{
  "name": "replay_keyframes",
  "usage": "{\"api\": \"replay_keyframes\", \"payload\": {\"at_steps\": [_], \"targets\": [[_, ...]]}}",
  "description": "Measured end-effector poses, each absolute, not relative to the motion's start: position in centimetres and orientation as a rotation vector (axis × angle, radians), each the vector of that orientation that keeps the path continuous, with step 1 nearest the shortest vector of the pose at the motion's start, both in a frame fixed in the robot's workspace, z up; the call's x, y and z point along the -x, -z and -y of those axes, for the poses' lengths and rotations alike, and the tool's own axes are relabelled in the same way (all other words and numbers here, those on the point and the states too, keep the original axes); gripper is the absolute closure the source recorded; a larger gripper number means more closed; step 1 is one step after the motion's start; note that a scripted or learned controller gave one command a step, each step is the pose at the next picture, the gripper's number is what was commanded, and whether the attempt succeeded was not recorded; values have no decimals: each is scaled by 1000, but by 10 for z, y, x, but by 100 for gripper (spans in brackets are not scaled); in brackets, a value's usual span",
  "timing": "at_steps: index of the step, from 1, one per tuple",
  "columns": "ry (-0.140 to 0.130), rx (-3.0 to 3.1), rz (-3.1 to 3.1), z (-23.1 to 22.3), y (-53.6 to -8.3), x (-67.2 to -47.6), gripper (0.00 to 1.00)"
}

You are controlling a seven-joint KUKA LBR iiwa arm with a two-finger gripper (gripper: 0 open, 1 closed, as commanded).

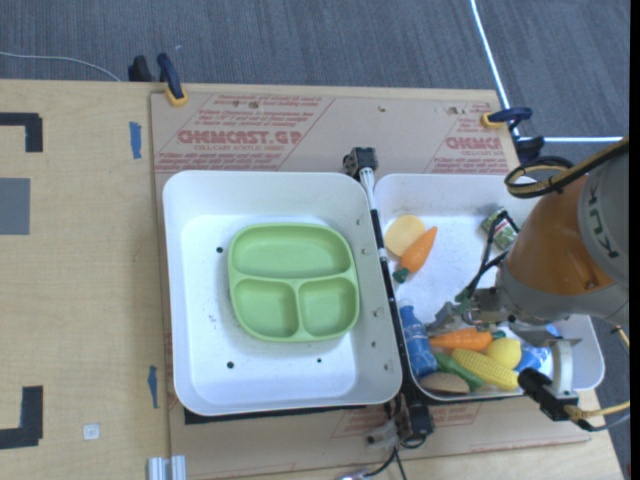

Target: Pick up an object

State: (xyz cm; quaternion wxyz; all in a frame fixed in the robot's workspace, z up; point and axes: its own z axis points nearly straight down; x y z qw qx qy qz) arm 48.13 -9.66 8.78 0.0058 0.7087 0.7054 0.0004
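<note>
**Inspector A:** While the grey arm with the orange band (pixel 560 243) hangs over the lower right of the frame, its two-finger gripper (pixel 470 313) sits low in the right-hand shallow white bin (pixel 455 230), right above a packed heap of toy food. I cannot tell whether it is spread or closed; the wrist hides it.

**Inspector B:** And the candidates?

**Inspector A:** A long orange plastic carrot (pixel 460 340) lies just below the tool, touching a yellow plastic corn cob (pixel 488 365). A blue packet (pixel 416 340) stands at their left. Further up, apart from the heap, a second small orange carrot (pixel 419 249) leans on a pale yellow round piece (pixel 403 233).

**Inspector B:** Risks?

**Inspector A:** Crowding, in my judgement. A descent could catch two items together, or wedge one against the bin wall. Rounded plastic may also squirt sideways under pressure.

**Inspector B:** The other bin?

**Inspector A:** It carries a green three-compartment plate (pixel 293 280), centre-left, not involved.
</note>
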Motion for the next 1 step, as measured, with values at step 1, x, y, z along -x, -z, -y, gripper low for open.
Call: {"api": "replay_keyframes", "payload": {"at_steps": [1], "targets": [[-5,-2215,-2206,96,-98,-483,100]]}}
